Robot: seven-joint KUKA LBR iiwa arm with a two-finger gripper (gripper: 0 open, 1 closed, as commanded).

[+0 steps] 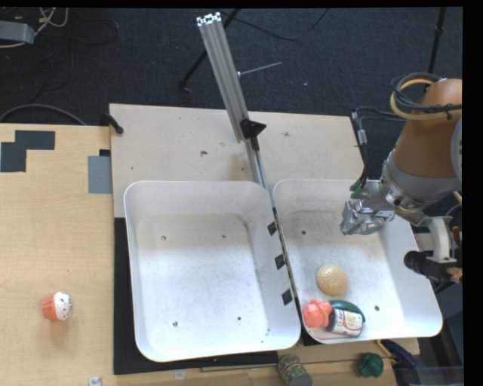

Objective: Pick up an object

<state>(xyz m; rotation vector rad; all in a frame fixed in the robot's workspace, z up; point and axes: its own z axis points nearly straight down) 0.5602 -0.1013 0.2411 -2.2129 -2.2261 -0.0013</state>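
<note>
Bun [331, 279] lies in the right bin [400, 320]; tool [361, 220] above it (opening unreadable)

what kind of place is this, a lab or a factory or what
Most likely a robotics lab set up for grasping trials. A grey and orange arm reaches over two white bins, one holding small odd items such as a tan ball, and loose cables run over dark carpet behind the bench.

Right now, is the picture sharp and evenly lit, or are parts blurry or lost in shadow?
In the camera view the light is soft and even on both white bins; the round tan ball casts barely any shadow; the hand looks slightly blurred; the floor beyond the bench is dark, hiding detail.
</note>
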